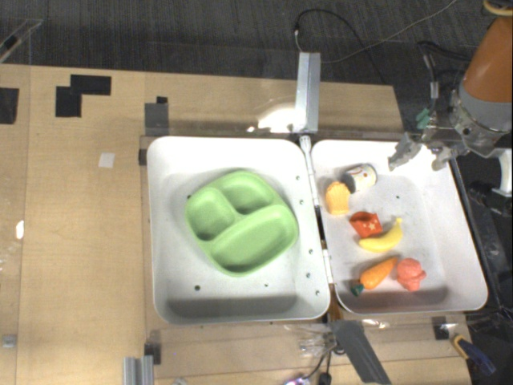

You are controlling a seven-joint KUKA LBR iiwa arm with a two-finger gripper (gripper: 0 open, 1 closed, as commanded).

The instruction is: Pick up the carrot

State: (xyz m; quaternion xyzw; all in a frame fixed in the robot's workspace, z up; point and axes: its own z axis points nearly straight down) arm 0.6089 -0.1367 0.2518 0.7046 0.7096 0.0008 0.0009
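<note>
Two shallow white bins sit side by side on a pale wood-grain counter (72, 239). Both are smooth plastic with rounded corners.

Left bin (172, 295): holds one green divided plate (240, 221), a glossy rounded square with three moulded compartments, set slightly askew.

Right bin (457, 239): a cluster of small toy foods.
- Carrot (377, 273), the task's item, lies near the front edge of this bin: a smooth orange taper, thick end toward upper right, dark green stub at its lower-left tip. It lies flat with nothing gripping it.
- A pink, lumpy rounded piece (411, 273) sits just beside the carrot's thick end, to its right.
- A yellow banana (383, 237), curved, is just above the carrot. A red piece with an irregular shape (365, 224) touches its left side.
- A yellow-orange blocky piece (337, 198) lies near the bin's left wall, with a white cylinder with a dark end (360, 176) just above it.

Claw (418, 156) hangs over the far right corner of the right bin, well apart from the carrot. Its two pale grey fingers are spread apart with nothing between them. Above it are the grey wrist and the orange band.
</note>
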